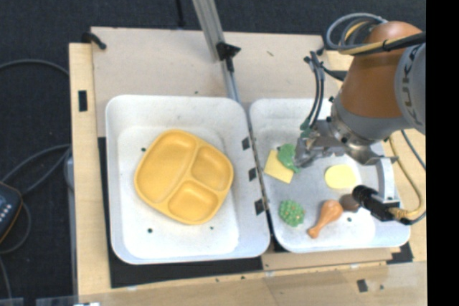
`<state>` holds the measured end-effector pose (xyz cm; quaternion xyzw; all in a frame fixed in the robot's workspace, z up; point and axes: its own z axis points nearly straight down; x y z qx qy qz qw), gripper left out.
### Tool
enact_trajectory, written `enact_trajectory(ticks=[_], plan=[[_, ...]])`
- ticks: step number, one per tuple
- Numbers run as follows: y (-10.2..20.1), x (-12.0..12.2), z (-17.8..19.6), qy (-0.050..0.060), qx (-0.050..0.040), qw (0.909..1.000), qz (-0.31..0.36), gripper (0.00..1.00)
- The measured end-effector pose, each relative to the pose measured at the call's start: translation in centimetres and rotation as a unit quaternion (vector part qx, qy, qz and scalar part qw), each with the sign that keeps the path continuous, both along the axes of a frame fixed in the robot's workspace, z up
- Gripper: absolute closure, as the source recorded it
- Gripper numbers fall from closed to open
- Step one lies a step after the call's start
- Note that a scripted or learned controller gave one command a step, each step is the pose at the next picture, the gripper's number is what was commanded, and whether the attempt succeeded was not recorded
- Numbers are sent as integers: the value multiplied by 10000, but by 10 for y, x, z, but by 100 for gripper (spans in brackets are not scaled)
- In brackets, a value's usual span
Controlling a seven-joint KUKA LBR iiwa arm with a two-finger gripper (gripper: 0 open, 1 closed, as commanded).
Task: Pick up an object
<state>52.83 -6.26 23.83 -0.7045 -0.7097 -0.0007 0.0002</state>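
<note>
Gripper (307, 152): low in the right bin (315, 244), just right of the wedge; whether it is parted or closed, and whether it grips anything, cannot be told from above.
Wedge (278, 168): pale yellow, flat in the right bin near its left wall; likely light and soft, best taken across its two long faces.
Green piece (287, 153): touching the wedge's upper right corner, right at the gripper; small, probably light.
Ball (292, 212): green, knobbly, below the wedge; bumps should give grip, though it may roll.
Drumstick (324, 217): orange-brown, below and right of the wedge; probably stiff plastic, best held at the thick end.
Disc (341, 176): yellow, right of the wedge, partly under the arm; low and likely slippery.
Tray (185, 175): yellow, three compartments, well left of the wedge in the left bin (122, 226).
Table (158, 61): carries both bins.
</note>
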Motion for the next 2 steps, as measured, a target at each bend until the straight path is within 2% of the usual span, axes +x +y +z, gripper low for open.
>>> enact_trajectory(ticks=[2], plan=[[104,7,-14,-1,-1,10000,-2,100]])
